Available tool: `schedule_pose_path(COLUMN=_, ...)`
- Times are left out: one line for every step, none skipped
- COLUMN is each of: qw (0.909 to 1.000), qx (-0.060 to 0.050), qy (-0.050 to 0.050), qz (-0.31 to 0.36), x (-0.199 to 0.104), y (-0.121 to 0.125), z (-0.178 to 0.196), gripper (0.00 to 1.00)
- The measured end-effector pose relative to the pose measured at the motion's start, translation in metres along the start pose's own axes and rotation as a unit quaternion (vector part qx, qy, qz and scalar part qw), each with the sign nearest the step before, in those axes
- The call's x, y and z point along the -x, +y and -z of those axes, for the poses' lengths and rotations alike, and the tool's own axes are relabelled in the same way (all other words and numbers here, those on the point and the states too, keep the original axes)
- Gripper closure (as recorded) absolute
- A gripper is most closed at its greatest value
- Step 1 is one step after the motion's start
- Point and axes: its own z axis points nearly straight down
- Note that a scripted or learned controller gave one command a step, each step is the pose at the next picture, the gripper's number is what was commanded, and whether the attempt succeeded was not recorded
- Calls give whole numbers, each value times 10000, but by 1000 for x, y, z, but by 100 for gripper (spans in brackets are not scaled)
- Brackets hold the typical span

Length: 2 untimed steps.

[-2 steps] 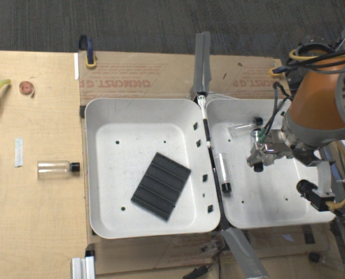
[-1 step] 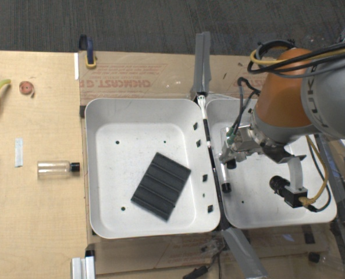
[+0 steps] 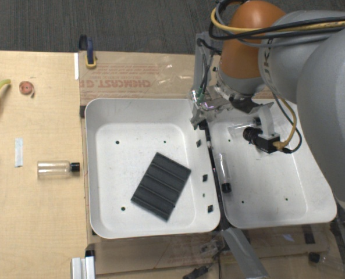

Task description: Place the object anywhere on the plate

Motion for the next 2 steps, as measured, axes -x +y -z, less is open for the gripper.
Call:
schedule_pose_path(qw=9977, qx=6, qy=-1, qz=679, x=-112, y=65, z=-1, gripper=100)
schedule_pose_path(qw=9977, qx=6, qy=-4, qz=677, x=-112, y=65, z=-2, gripper=0)
